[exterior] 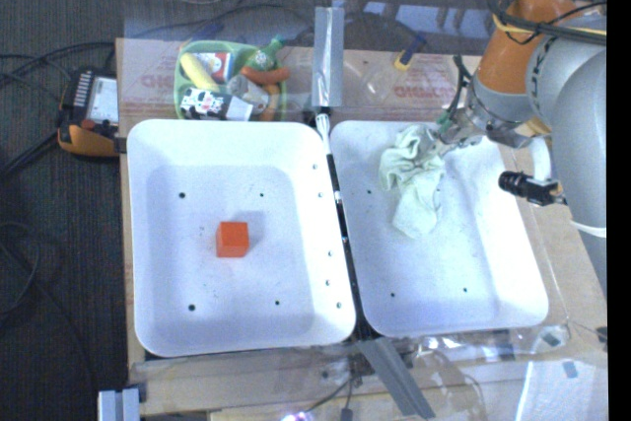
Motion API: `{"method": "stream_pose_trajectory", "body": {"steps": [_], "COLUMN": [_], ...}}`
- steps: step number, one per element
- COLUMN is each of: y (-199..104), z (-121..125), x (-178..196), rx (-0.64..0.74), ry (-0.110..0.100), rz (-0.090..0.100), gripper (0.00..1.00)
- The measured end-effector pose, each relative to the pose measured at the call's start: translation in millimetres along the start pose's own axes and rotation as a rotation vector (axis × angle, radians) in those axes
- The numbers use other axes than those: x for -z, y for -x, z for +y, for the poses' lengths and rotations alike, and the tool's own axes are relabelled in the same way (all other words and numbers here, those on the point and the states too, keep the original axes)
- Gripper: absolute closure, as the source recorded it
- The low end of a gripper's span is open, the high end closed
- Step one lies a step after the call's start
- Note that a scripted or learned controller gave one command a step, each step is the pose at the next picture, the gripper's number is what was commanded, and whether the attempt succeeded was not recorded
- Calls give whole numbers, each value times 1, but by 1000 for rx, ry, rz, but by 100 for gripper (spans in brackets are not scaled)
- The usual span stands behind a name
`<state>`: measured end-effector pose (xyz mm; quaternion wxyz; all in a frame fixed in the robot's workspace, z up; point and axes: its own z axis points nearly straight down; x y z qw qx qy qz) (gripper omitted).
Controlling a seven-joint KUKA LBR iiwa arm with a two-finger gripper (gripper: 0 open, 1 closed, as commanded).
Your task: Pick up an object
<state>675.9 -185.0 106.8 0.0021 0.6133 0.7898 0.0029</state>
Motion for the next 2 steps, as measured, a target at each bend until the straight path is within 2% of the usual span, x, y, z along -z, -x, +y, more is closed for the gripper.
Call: {"method": "stream_pose_trajectory", "body": {"steps": [1,2], "y": [-5,-30], "z": [-51,1], "x": [4,71], "rx": [-279,-173], "ry": [-11,-11], "rz": [-1,-1], "gripper": [100,100]}}
